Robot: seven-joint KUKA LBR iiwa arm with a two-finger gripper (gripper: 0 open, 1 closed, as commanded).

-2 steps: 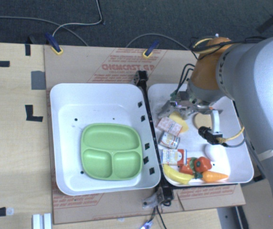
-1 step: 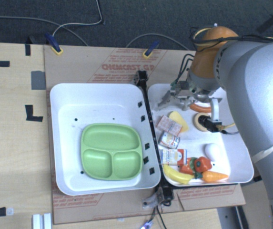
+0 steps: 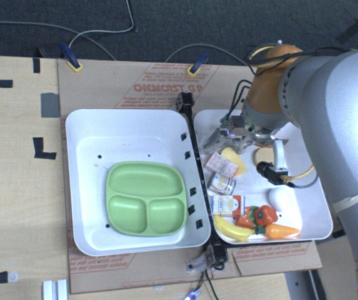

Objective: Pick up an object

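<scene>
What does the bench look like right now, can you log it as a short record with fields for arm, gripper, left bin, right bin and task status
arm: reaches in from the right, over the right bin
gripper: gripper low at that bin's far end, beside a yellow item
left bin: left bin holds a green divided tray
right bin: packets, banana, tomato, carrot
task status: no object seen held

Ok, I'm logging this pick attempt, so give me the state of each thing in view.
Green tray: lying flat in the left bin, compartments bare.
Banana: lying at the right bin's near edge.
Tomato: resting beside the carrot.
Gripper: low over the right bin's far end.
</scene>
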